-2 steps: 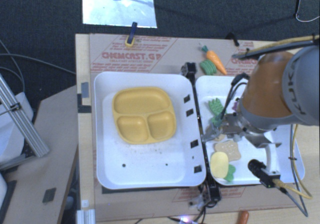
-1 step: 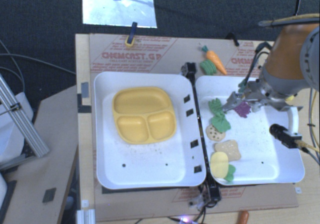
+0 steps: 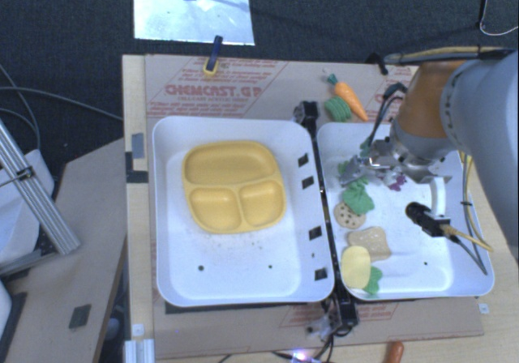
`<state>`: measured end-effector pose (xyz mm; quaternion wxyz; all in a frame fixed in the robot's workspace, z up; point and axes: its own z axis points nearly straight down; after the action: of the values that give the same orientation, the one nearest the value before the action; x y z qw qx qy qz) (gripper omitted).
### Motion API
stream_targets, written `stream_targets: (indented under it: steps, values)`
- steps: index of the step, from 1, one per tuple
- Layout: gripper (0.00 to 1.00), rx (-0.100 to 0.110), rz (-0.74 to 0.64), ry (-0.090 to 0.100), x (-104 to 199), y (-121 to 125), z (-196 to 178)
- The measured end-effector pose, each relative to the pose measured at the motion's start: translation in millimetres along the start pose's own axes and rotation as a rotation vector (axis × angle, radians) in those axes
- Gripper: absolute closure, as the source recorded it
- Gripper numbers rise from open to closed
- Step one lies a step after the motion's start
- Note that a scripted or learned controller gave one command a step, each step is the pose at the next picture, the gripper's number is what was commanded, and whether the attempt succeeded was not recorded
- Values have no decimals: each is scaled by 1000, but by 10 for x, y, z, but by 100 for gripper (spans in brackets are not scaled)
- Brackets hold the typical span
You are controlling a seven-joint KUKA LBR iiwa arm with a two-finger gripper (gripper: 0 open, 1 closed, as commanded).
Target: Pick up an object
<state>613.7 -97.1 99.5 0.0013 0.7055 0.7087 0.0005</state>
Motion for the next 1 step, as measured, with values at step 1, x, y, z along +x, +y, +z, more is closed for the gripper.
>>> stream_targets:
  steps: [1]
  values:
    - [100, -1, -2, 0, 2, -7, -152]
